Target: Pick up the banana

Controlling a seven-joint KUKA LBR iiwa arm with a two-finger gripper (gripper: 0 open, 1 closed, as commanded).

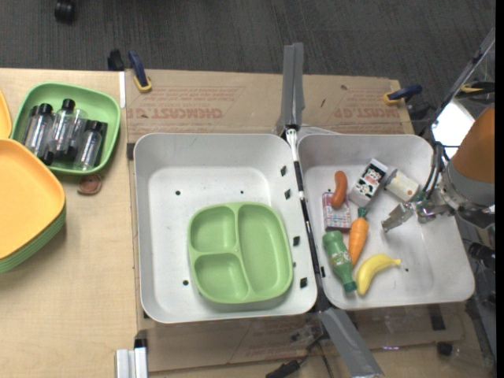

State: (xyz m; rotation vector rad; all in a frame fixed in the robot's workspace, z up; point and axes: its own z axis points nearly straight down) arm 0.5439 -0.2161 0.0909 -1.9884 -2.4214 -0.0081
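Banana (375, 272) is the target, but going left to right first: stacked orange plates (27, 203) at the far left edge, then a small green tray (106, 113) holding dark-capped bottles (61, 132), on the wooden bench. Next the left bin (150, 211), white, with a green divided plate (240, 253) in it, three compartments, nothing on them. A grey divider post runs between the bins.

Right bin (441, 282): red sausage-like item (339, 188) far side, a pink packet (336, 211) below it, a green bottle (339, 260) lying along the left wall, an orange carrot (357, 238) just beside it, a small white carton (370, 181) and a white cylinder (400, 184) toward the far right.

Banana sits at the near side of the right bin, just right of the green bottle's lower end and just below the carrot tip. Its long axis runs diagonally, near-left to far-right, stem end pointing right.

Gripper (396, 217) comes in from the right, hanging above the bin floor, nothing between its fingers. Open or closed, cannot tell: too small and glinty.

Key relation: banana lies nearward and slightly left of the gripper, close by. Judgement: the move needs a short shift toward the near edge and a wrist turn so the fingers straddle the banana across its diagonal, clear of bottle and carrot.
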